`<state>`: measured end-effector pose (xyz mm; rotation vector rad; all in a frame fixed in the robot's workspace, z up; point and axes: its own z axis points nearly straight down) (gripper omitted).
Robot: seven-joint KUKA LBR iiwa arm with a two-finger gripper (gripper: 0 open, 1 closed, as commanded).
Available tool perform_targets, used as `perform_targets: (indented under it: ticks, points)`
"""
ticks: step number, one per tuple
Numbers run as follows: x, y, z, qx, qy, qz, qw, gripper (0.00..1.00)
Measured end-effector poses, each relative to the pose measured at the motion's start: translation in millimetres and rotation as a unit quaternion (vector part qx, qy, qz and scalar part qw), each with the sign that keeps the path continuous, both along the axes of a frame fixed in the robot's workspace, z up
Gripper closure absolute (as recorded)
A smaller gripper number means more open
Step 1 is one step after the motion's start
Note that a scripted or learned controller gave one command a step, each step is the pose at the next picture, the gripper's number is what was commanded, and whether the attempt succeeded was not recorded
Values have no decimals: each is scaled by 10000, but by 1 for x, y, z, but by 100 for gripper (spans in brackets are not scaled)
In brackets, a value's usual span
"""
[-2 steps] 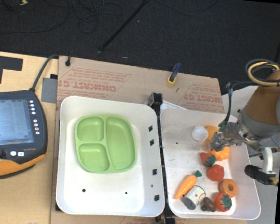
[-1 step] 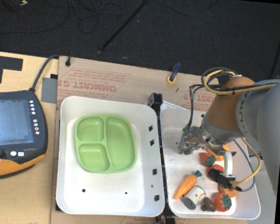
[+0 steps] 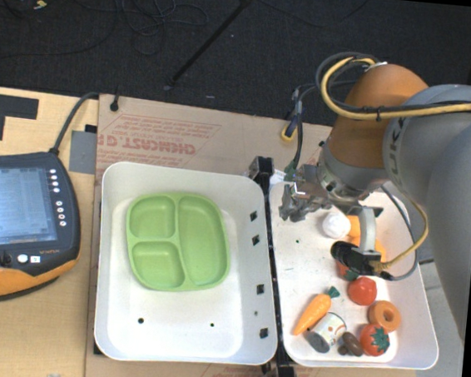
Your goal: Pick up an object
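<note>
Grey metal gripper (image 3: 299,200) hangs low over the right shallow white bin's (image 3: 419,349) upper left corner; can't tell its state. Toy carrot (image 3: 313,312), red tomato (image 3: 363,290), white egg (image 3: 336,226) lie right of it. Green divided plastic tray (image 3: 177,242) sits in the left bin (image 3: 113,321).

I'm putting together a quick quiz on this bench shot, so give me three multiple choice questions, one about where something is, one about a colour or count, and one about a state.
1. Where does the green divided plate lie?
A. In the left bin
B. In the right bin
C. On the cardboard outside both bins

2. How many compartments does the plate have?
A. Two
B. Three
C. Five

3. How does the toy carrot lie?
A. Flat in the right bin
B. On the plate
C. Lifted clear of the bin

Answers:
1 A, it sits inside the left bin.
2 B, ridges divide it into three sections.
3 A, it rests on the bin floor, apart from the end effector.
</note>
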<state>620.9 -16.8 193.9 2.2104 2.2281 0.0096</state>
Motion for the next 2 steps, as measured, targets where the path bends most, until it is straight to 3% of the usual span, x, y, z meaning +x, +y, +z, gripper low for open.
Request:
perform_targets:
  ticks: [1, 2]
  points:
    - [-87, -16, 64, -4, 45, -61, 10000, 100]
    - [-110, 73, 85, -7, 45, -8, 10000, 100]
